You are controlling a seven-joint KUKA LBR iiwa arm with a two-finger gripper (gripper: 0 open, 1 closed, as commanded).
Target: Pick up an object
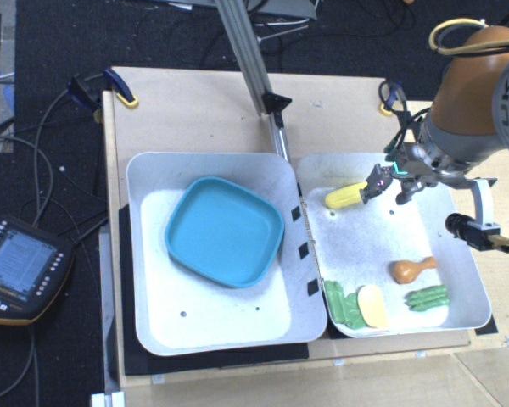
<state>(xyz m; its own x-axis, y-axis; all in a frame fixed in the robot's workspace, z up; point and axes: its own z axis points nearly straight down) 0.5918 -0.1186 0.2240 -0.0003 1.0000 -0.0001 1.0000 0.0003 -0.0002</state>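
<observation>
My gripper (391,188) hangs over the far part of the right bin (458,253), open, with bare bin floor showing between its two dark fingers. A yellow corn cob (345,197) lies just left of the left finger (376,182), close to it or touching; I cannot tell which. Nearer the front lie a brown pear-shaped toy (411,269), a green ridged vegetable (427,297), a pale yellow oval piece (373,306) and a green pod (343,303). A blue square plate (225,231) rests in the left bin (153,295).
A slanted metal pole (253,58) crosses the bench above the divide between the bins. A black bracket (468,225) sticks out at the right bin's right rim. A pendant with a screen (21,265) lies on the floor at left.
</observation>
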